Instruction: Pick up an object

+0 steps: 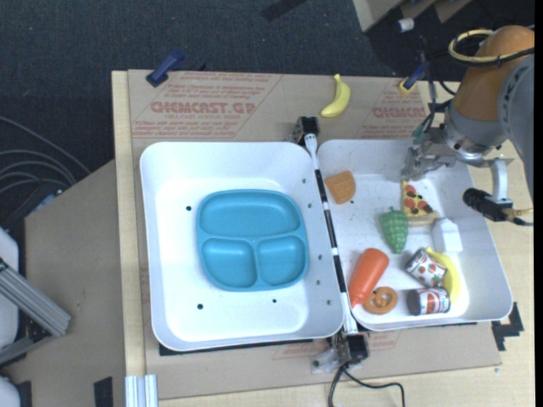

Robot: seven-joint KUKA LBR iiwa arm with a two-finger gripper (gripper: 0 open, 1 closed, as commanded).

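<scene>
Lying flat, triangular pizza slice [415, 201], red-dotted

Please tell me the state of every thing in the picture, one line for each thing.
Gripper: low over the right bin's far side, beside the pizza slice.
Pizza slice: lying flat.
Carrot: lying, touching the donut.
Donut: flat.
Two cans: on their sides.
Blue tray: flat in the left bin.
Banana: outside the bins.

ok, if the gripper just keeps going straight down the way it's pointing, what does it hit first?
Most likely the pizza slice: the gripper hangs at the right bin's far side, just above it in the picture. Height is hard to judge from this slant, so it could land on bare bin floor beside it.
</scene>
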